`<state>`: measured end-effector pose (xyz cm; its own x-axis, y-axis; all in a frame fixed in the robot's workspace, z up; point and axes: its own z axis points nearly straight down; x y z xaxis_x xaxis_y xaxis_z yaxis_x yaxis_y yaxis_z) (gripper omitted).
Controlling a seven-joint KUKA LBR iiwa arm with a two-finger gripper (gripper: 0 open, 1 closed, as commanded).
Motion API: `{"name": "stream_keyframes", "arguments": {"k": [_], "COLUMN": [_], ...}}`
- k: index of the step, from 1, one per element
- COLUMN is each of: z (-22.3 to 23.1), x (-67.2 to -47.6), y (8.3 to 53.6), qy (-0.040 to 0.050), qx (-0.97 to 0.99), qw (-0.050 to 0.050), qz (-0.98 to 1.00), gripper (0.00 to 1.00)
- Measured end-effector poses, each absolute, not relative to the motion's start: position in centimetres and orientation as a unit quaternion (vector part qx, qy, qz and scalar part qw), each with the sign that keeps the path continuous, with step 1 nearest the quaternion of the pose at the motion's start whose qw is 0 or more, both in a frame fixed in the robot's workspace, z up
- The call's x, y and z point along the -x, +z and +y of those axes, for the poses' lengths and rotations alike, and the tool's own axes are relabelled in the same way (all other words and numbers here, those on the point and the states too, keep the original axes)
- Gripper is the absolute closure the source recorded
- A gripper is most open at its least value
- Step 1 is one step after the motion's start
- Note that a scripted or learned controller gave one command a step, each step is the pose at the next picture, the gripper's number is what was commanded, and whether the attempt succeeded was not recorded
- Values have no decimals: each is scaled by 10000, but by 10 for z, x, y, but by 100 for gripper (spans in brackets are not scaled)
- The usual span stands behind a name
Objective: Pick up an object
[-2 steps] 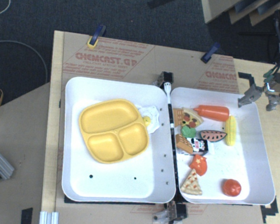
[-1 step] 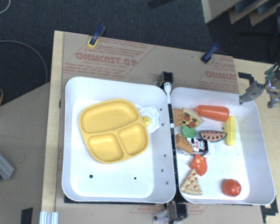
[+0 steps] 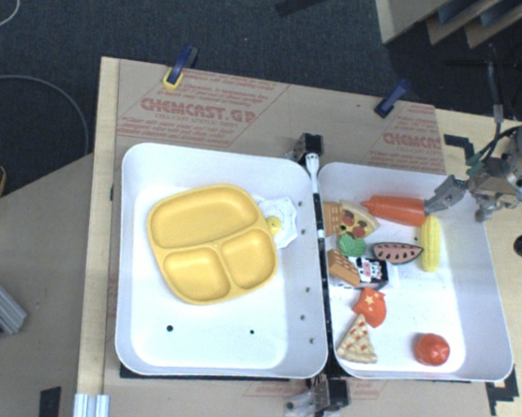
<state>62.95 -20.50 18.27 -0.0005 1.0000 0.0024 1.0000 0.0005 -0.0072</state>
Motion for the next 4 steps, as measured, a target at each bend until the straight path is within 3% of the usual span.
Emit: {"name": "stream_keyframes", "arguments": {"k": [2, 3, 4], "z": [-206, -206, -212], "x": [-627, -629, -640], "y": [82, 96, 151], "qy": [13, -1, -17], "qx": [7069, 7066, 7068], "qw": [26, -7, -42], "qz": [-7074, -7077, -7074], "gripper": [0, 100, 100]}}
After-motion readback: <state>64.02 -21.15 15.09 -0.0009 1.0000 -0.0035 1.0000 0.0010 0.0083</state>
